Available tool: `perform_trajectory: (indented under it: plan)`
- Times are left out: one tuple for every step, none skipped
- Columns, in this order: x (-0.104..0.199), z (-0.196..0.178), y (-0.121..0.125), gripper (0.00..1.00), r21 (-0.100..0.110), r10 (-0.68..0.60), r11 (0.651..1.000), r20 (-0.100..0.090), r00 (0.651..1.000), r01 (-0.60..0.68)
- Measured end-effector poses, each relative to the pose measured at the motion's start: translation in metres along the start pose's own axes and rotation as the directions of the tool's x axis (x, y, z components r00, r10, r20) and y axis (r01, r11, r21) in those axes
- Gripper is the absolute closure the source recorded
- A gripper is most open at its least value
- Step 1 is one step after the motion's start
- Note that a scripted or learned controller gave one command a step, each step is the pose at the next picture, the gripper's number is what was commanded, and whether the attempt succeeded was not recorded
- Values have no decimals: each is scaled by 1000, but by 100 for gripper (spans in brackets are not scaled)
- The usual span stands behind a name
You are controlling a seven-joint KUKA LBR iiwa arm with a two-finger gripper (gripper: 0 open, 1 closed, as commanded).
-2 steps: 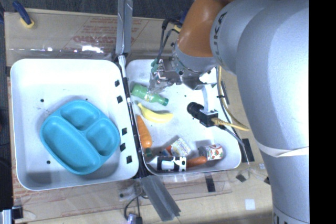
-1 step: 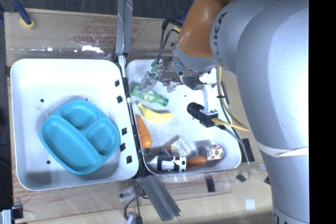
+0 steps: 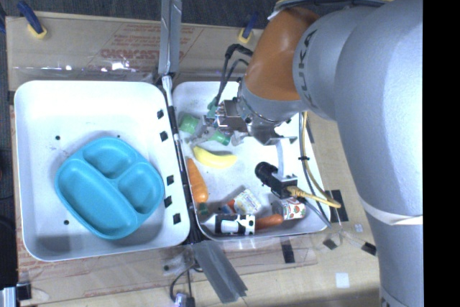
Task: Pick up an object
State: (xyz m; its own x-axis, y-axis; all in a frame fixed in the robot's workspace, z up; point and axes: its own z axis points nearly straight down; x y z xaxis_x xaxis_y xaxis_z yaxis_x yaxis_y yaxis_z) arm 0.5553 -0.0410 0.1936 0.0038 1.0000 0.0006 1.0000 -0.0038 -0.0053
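Note:
My gripper (image 3: 215, 127) hangs low over the upper left part of the right bin (image 3: 188, 91), under the orange wrist band. Just left of it lies a green item (image 3: 189, 124), and directly below it a yellow banana (image 3: 214, 158). An orange carrot (image 3: 198, 182) lies along the bin's left wall. Near the front wall sit a black and white toy (image 3: 237, 225), a clear wrapped item (image 3: 248, 201), an orange-red piece (image 3: 270, 221) and a small patterned cup (image 3: 293, 211). Nothing is visibly held.
The left bin (image 3: 29, 154) holds a blue divided plate (image 3: 109, 185). A metal divider bar (image 3: 169, 39) stands between the bins at the back. The grey arm covers the right side of the bench.

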Motion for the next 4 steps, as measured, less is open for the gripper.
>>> perform_trajectory:
  plan:
    - [-88,103,-14,0,-2,-90,996,1,996,90]
    - [-88,93,-14,100,-1,-95,995,1,995,95]
    - [-88,93,-14,0,-1,-96,995,1,995,96]
    - [-94,102,39,0,-3,-105,995,0,995,105]
